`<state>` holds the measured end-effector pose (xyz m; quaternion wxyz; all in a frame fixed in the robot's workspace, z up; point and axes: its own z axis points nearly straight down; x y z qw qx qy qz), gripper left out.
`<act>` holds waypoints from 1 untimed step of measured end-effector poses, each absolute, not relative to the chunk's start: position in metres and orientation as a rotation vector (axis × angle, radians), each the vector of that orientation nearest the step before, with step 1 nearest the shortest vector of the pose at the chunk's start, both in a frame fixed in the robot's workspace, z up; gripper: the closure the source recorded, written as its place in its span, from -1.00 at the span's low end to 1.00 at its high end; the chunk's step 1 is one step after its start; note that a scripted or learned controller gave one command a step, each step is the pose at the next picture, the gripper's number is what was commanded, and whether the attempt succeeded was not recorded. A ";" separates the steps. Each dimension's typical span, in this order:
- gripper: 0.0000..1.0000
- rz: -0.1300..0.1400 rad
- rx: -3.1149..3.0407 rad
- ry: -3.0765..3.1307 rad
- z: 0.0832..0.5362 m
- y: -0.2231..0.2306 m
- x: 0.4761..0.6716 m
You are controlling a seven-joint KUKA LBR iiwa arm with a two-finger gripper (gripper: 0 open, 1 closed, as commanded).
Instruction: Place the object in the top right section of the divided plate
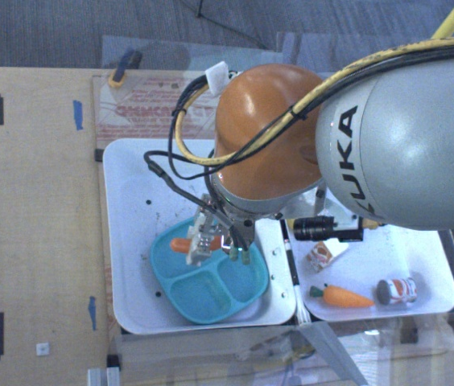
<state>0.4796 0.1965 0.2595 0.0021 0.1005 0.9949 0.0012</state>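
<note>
A blue divided plate [211,292] lies in the front part of the left white bin [126,215]. My gripper [215,246] hangs low over the plate's far edge, under the orange wrist band [263,135]. A small orange object [180,245] shows just to the left of the gripper, over the plate's far left section. I cannot tell whether it rests on the plate or is held. The arm hides the plate's far right part.
The right bin [444,296] holds an orange carrot with a green top [346,297], a small grey and red can-like item [396,290] and a white and brown piece [323,254]. Yellow and black cables [180,147] loop off the wrist over the left bin.
</note>
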 end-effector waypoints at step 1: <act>-1.00 0.003 0.315 3.122 0.259 0.197 0.479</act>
